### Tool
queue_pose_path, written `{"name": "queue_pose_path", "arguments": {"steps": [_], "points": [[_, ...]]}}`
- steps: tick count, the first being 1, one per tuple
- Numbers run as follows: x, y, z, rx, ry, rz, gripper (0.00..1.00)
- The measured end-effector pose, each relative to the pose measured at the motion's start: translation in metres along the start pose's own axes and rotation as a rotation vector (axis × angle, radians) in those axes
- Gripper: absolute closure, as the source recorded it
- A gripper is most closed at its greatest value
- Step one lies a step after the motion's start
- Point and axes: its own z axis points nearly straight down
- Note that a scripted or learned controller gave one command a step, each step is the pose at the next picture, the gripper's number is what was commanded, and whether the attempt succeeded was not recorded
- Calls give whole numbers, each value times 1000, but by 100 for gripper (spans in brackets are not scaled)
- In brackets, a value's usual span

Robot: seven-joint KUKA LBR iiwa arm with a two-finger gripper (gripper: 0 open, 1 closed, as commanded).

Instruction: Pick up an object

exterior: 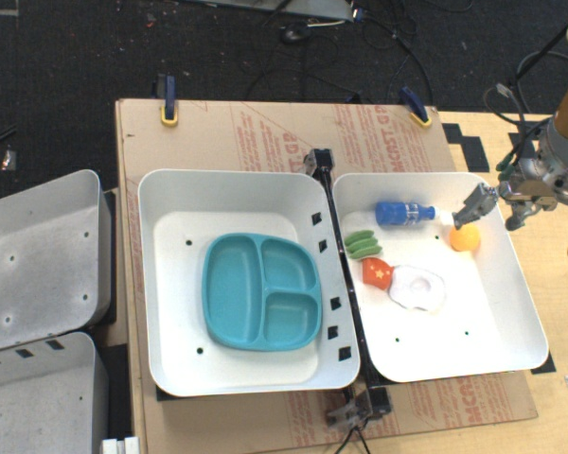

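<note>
In the right bin (497, 343) lie a blue bottle (403, 214), a green object (362, 244), a red object (378, 272), a white round object (417, 288) and an orange ball (466, 239). My gripper (497, 209) hangs at the bin's upper right edge, fingers spread apart and holding nothing. Its left finger (473, 205) is just above the orange ball; the right finger (521, 216) is over the bin's right rim.
The left bin (170, 348) holds a teal divided plate (262, 291). A black divider clip strip (339, 253) runs between the bins. More white trays (38, 253) lie off the bench at the left. Cables hang at the right behind the arm.
</note>
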Motion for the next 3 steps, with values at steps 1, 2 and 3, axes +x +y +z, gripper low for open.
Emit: {"name": "queue_pose_path", "arguments": {"steps": [1,2,3], "points": [[1,2,-7,-11,-2,-3,0],[11,4,54,-6,0,-2,0],[9,5,98,-9,-1,-1,0]]}}
